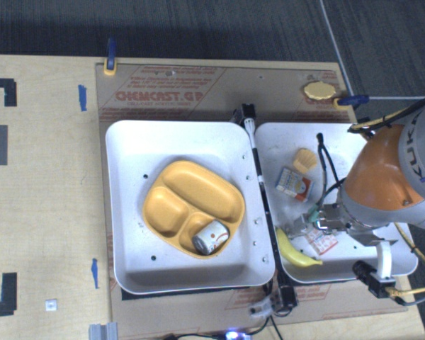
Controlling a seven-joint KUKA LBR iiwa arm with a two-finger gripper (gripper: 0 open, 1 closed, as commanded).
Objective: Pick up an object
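Note:
My gripper (pixel 310 223) hangs low in the right bin (pixel 382 137), reaching in from the right under the orange wrist band. It sits just above a yellow banana (pixel 295 252) by the bin's front left corner. A red and white packet (pixel 323 241) lies right beside it. A small juice carton (pixel 293 183) and a yellow wedge (pixel 305 160) lie further back. The arm hides much of this bin's right half.
The left bin (pixel 127 190) holds a yellow divided tray (pixel 191 197) with a small white and grey can (pixel 211 236) in its front compartment. A black divider runs between the bins. A round tan disc (pixel 319 90) lies on the board behind the right bin.

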